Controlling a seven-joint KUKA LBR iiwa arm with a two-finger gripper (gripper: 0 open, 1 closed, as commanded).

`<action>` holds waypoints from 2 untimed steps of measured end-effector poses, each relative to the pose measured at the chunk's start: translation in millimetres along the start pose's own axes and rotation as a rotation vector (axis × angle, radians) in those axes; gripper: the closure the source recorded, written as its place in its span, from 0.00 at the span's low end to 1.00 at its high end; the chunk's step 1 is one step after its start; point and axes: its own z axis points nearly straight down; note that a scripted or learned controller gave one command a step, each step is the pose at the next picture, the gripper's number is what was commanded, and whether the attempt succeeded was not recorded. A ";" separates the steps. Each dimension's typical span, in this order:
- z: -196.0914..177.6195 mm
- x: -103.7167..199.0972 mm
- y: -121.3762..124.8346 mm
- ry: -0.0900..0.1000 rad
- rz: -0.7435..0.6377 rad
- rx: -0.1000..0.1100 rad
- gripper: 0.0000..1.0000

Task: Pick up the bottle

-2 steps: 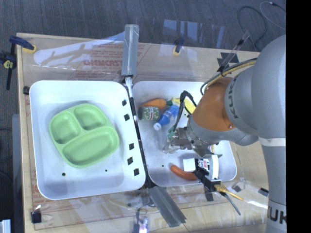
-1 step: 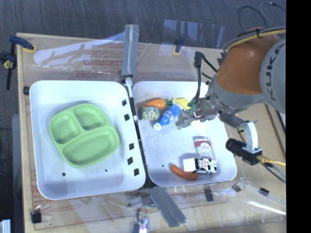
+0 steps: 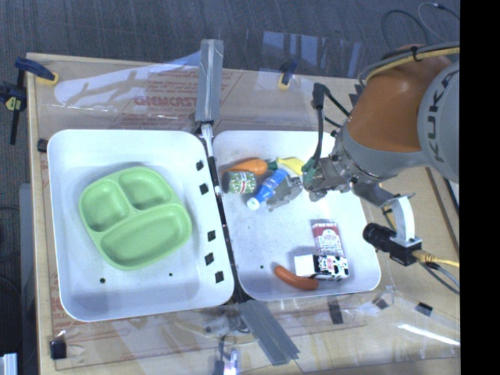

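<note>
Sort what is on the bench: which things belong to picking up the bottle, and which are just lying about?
Belongs to the job:
blue bottle, lying in the right bin
gripper, beside the bottle

Lying about:
green divided plate in the left bin
carrot
dark jar
yellow item
red carton
sausage

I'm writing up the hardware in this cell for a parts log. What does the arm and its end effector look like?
The arm is bulky and rounded, with a broad orange band and grey casing carrying a dark letter marking. Black and yellow cables loop around it. The end effector is a dark metal assembly; a white bracket with a black cylindrical part hangs nearby.
</note>
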 end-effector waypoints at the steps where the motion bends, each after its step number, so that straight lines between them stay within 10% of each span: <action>1: 66.8 -33.6 57.0 0.001 -0.034 0.004 0.00; 2: 180.6 -29.5 71.3 0.002 -0.123 0.001 0.00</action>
